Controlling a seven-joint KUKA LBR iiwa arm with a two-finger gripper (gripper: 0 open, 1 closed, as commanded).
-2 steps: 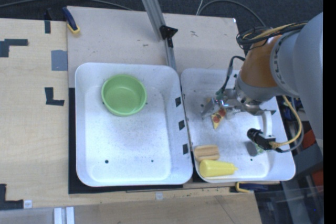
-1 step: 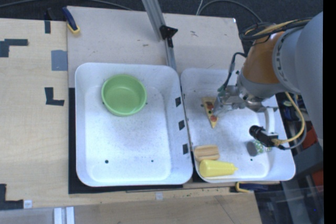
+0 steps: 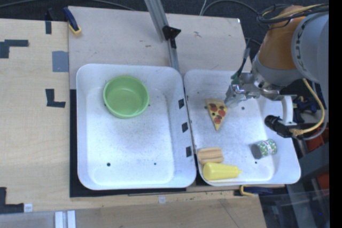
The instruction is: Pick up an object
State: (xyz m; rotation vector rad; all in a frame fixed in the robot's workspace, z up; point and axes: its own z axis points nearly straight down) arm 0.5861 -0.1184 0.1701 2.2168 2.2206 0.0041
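Camera view shows the pincer (image 3: 233,96) low in the right bin (image 3: 278,171), just beside the pizza slice (image 3: 216,113); its opening cannot be told.

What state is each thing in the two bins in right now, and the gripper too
green bowl: upright, open side up, in the left bin.
pizza slice: lying flat in the right bin, tip toward the front.
hot dog bun: lying on its side near the front wall.
yellow piece: lying flat at the front wall, beside the bun.
small can: tipped on its side.
gripper: low over the right bin, just right of the pizza slice, holding nothing visible.
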